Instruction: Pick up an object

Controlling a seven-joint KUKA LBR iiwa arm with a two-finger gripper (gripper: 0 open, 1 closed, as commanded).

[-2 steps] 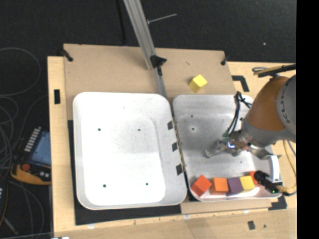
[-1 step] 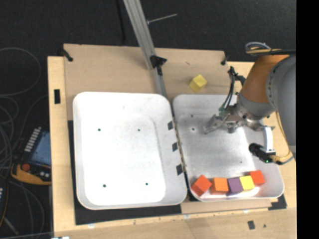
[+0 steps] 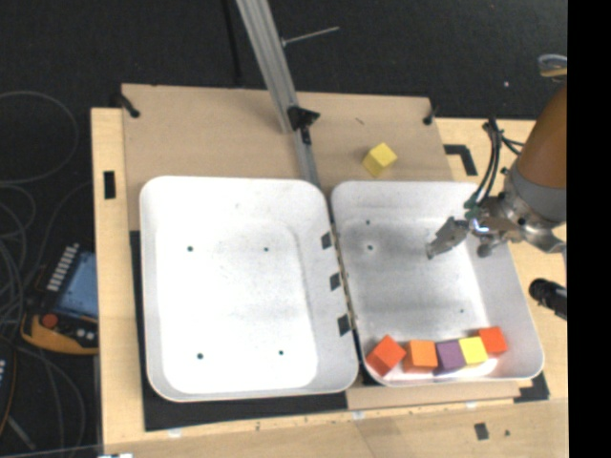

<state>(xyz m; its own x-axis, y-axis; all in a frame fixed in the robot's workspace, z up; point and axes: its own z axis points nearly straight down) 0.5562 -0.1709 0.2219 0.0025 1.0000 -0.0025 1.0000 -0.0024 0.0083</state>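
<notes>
Wooden bench (image 3: 239,132) (black floor (image 3: 95,27) around).

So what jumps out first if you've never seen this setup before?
Probably the row of coloured blocks along the near edge of the right bin: orange block, lighter orange block, purple block, yellow block, red-orange block. Then the gripper hanging over that bin's far part, and a lone yellow cube on the bench behind the bins.

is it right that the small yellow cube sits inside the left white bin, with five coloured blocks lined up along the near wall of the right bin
Not quite. The camera view shows the small yellow cube on the bare wooden bench behind the bins, outside both. The rest holds: five coloured blocks line the near wall of the right white bin.
</notes>
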